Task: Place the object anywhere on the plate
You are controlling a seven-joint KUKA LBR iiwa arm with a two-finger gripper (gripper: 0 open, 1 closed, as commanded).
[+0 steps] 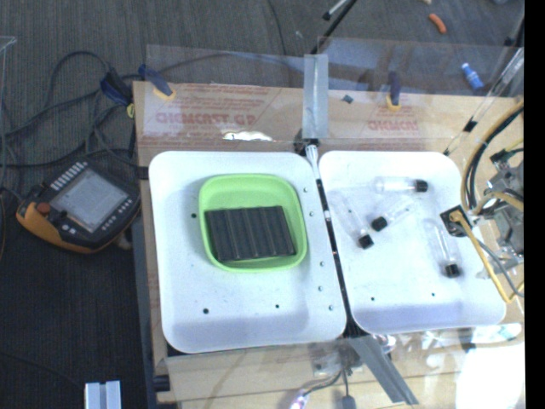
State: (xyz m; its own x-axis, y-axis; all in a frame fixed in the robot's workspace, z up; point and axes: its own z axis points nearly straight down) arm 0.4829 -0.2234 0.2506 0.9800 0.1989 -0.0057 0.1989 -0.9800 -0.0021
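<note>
Here two white bins sit side by side on the tabletop (149,331), seen from above at a slant. The left bin (179,305) holds a green plate (209,196) set a little toward its far side, and a dark ribbed pad (250,234) lies flat on the plate, covering its near half. The right bin (400,301) holds four clear vials with black caps. One vial (400,185) lies near the far wall with its cap pointing right. Two more lie in the middle-left part of the bin: one (389,218) with its cap at its near left end, and another (351,226) just left of it, its cap toward the near side. The fourth vial (444,252) lies toward the right wall, cap at its near end, well apart from the others. None of the vials touches the plate; all are in the right bin. At the right edge, past the right bin's rim, stands grey and yellow gear (502,228) with black cables; I cannot tell how the fingers stand. A handheld pendant (81,207) with a screen rests on the floor to the left.
</note>
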